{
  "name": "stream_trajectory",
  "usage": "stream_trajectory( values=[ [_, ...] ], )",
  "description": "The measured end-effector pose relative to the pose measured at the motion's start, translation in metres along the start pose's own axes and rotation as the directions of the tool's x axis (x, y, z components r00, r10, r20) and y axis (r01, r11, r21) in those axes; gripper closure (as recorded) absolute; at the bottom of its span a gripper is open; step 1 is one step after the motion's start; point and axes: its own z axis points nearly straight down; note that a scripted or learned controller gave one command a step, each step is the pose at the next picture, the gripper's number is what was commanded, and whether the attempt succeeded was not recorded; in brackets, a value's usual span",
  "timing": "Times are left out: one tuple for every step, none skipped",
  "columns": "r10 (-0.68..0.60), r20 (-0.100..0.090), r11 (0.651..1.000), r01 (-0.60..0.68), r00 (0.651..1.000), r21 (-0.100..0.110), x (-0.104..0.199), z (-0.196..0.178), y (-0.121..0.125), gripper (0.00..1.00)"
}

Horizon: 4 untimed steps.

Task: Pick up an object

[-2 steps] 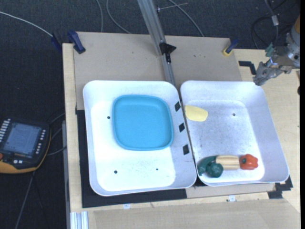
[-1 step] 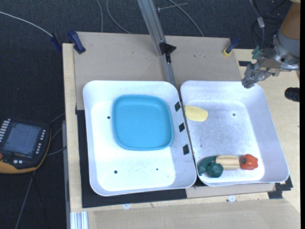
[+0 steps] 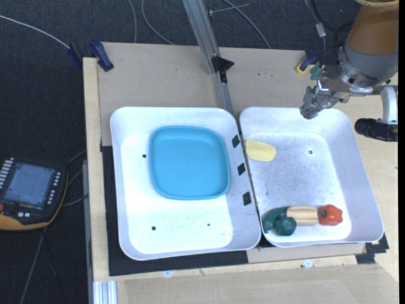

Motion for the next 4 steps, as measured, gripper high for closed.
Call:
stream_trajectory(
  values=[
    [0.000, 0.000, 1.000, 0.000, 1.000, 0.001, 0.047, 0.010, -0.004, 1.00],
    [0.000, 0.000, 1.000, 0.000, 1.000, 0.002, 0.101, 0.024, -0.018, 1.00],
    [0.000, 0.000, 1.000, 0.000, 1.000, 0.001, 0.145, 0.020, -0.035, 1.00],
    [-0.001, -0.001, 1.000, 0.001, 1.000, 0.002, 0.202, 0.017, -0.048, 1.00]
  ],
)
